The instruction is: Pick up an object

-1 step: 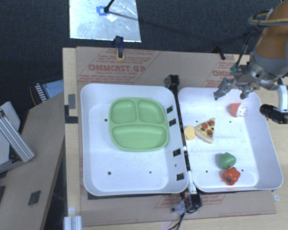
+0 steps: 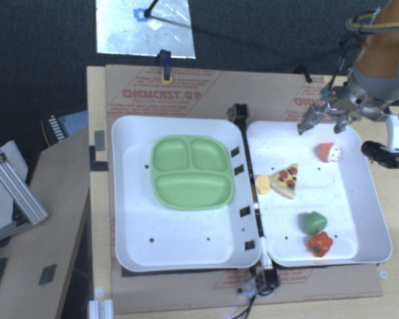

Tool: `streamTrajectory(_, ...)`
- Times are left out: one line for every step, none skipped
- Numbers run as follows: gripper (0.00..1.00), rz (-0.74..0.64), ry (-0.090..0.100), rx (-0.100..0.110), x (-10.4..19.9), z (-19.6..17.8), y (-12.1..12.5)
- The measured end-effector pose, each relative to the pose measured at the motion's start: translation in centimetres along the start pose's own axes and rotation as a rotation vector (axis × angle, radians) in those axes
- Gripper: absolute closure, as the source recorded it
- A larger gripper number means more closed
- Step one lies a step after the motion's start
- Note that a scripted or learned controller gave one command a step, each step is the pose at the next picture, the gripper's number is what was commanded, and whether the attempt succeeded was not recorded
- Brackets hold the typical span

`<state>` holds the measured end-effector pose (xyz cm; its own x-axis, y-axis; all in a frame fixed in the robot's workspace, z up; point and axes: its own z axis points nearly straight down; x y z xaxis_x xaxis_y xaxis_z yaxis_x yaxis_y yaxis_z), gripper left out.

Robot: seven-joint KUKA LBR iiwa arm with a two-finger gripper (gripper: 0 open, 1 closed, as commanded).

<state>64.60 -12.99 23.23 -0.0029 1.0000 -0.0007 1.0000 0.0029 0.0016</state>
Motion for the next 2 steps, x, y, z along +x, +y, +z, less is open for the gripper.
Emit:
streamTrajectory(0.00, 0.002, 0.000, 0.003, -0.9, 4.8, -0.4)
streamTrajectory(0.00, -0.001, 0.001, 0.004, -0.6, 11.0, 0.1)
